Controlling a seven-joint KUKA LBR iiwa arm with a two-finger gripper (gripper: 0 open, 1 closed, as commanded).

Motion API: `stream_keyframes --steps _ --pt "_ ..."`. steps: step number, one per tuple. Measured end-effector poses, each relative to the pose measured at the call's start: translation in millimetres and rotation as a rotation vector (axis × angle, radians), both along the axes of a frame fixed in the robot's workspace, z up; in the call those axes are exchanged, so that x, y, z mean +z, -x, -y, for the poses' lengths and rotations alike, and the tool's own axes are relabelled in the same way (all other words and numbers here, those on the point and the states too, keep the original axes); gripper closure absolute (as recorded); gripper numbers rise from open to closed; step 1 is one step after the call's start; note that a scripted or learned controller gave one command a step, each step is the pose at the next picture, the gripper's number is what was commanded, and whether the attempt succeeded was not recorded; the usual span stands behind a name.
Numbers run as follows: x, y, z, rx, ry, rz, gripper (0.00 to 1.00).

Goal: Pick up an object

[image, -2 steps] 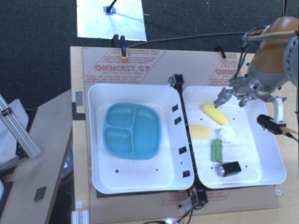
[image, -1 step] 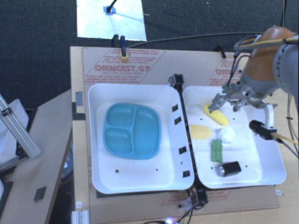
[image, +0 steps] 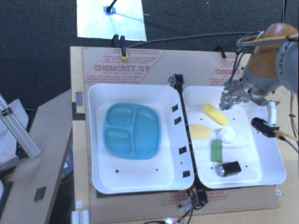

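My gripper (image: pixel 226 101) hangs over the far part of the right bin (image: pixel 271 171), just above and right of the far end of a yellow corn cob (image: pixel 215 114). Nothing shows in its grasp. Nearer the divider lies a pale yellow rounded piece (image: pixel 200 131). A small white object (image: pixel 227 134) sits below the corn, with a green piece (image: pixel 216 150) beside it. A black can (image: pixel 229 168) lies on its side near the bin's front.
The left bin (image: pixel 100 171) holds a blue divided plate (image: pixel 132 130). A black hinge strip (image: pixel 183 134) runs between the two bins. The grey arm with its orange band (image: pixel 273 36) comes in from the upper right.
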State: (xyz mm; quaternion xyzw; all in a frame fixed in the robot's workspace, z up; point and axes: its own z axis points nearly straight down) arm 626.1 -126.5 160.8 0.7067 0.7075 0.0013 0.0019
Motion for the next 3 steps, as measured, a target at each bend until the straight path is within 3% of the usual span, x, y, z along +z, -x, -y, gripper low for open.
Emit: stream_keyframes --steps 2,3 --pt "74 -2 -6 0.004 0.0 0.0 1.0" --pt "84 7 -59 0.008 -0.002 -0.002 1.0"
